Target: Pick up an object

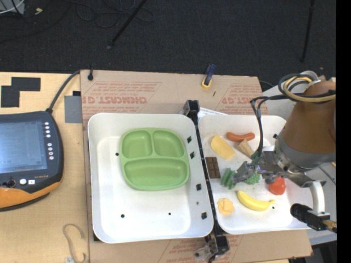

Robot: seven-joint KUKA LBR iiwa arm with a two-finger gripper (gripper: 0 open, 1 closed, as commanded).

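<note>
Tool (253,171) hung low in the right bin (285,221), just above the banana (254,201), beside a green toy (237,175); finger state could not be told. Approach step, seemingly; next, a descent and a close.

A bench (33,223) with a tan top carries a sheet of brown cardboard (148,92) printed with red lettering. Two shallow white bins sit side by side on the cardboard, the left bin (104,201) touching the right bin (274,221). On the bench's left end, well apart from the bins, lies a control pendant (27,158) with a grey screen and orange underside.
</note>
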